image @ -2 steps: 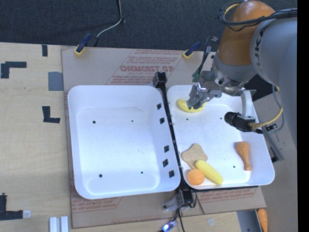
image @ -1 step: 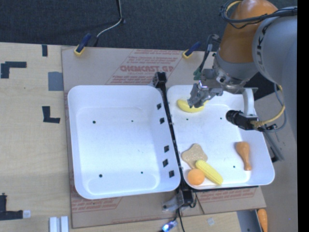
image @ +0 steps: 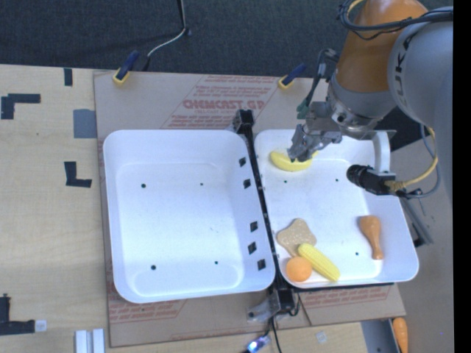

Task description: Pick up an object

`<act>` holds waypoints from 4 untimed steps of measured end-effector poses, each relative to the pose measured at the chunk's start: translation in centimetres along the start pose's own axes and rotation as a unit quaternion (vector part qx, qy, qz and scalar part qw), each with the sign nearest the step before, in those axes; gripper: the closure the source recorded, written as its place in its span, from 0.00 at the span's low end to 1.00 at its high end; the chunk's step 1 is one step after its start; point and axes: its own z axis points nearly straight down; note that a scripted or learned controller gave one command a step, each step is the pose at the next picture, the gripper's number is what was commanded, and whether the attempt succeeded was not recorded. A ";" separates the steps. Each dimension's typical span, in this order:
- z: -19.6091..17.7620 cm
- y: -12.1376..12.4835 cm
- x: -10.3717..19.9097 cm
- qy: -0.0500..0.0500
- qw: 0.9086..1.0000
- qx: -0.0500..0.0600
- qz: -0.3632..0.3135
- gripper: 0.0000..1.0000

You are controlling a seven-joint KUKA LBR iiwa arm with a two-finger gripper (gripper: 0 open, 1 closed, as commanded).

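Observation:
A yellow banana (image: 290, 162) lies near the back left of the right bin (image: 394, 271). My gripper (image: 303, 151) is down on the banana's right half, its dark fingers standing on either side of it. Toward the front of the same bin lie a tan bread slice (image: 295, 235), an orange ball (image: 298, 269) and a yellow corn cob (image: 319, 262). A brown chicken drumstick (image: 372, 234) rests by the right wall.
The left bin (image: 176, 219) sits beside the right one, split from it by a black clip strip (image: 252, 197). Both rest on a cardboard sheet (image: 213, 101) held by blue-yellow clamps. The grey arm with its orange band (image: 379, 28) hangs over the right bin's back edge.

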 end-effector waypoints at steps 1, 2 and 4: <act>-0.5 -5.7 1.3 0.002 1.000 -0.008 0.005 1.00; -1.3 -5.5 1.3 0.002 1.000 -0.007 0.004 1.00; -3.1 -5.5 1.4 0.002 1.000 -0.005 0.003 1.00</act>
